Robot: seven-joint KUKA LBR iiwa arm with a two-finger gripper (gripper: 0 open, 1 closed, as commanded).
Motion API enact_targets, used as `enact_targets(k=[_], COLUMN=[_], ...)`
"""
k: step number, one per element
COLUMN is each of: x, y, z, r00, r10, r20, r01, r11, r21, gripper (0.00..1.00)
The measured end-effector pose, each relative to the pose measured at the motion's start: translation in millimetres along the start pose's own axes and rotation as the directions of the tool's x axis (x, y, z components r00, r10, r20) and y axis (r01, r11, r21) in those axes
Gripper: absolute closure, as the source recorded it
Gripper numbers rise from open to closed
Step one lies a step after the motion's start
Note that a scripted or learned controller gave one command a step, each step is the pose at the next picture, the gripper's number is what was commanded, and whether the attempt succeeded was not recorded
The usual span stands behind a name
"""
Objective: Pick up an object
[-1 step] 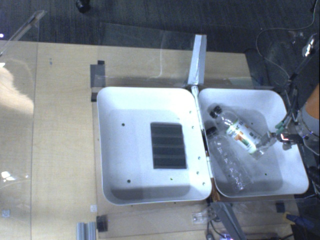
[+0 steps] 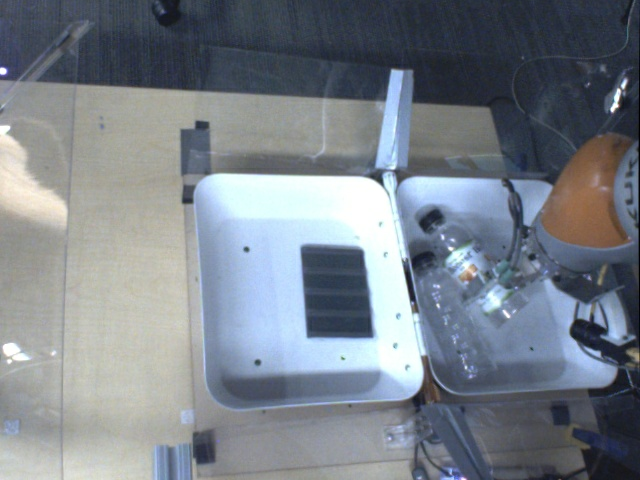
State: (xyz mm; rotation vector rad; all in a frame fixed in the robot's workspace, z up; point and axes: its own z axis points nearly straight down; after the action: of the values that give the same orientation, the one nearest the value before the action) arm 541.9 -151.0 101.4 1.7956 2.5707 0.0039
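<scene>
Two clear plastic bottles lay in the right bin (image 2: 560,368), at the right of the frame. The upper bottle (image 2: 452,246) had its black cap (image 2: 430,219) toward the upper left; the lower bottle (image 2: 447,323) stretched from its own cap (image 2: 423,261) toward the bin's lower edge. They lay close together, perhaps touching — the clear plastic made that hard to judge. The gripper (image 2: 503,293) hung low at the upper bottle's lower-right end, and whether the jaws stood apart or together could not be told from this angle.

The bottles looked empty, so probably light, and smooth enough to slip or roll. Thin walls would likely give under a squeeze. The firmer hold seemed to be across the body near the neck, or at the cap itself.

The left bin (image 2: 230,268), mid-frame, held only a dark ribbed slab (image 2: 337,290) — flat, and a poorer target on the tabletop (image 2: 120,268).
</scene>
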Motion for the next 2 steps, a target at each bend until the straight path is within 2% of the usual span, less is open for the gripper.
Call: enact_targets(k=[1,2], x=[-18.4,-16.2], y=[-60.6,-0.3], z=[-111.8,-24.7], r00=[0.996,0.999], r10=[0.091,-0.052], r20=[0.001,-0.002], r01=[-0.091,0.052], r11=[0.996,0.999], r21=[-0.002,0.002], gripper=[0.0,0.0])
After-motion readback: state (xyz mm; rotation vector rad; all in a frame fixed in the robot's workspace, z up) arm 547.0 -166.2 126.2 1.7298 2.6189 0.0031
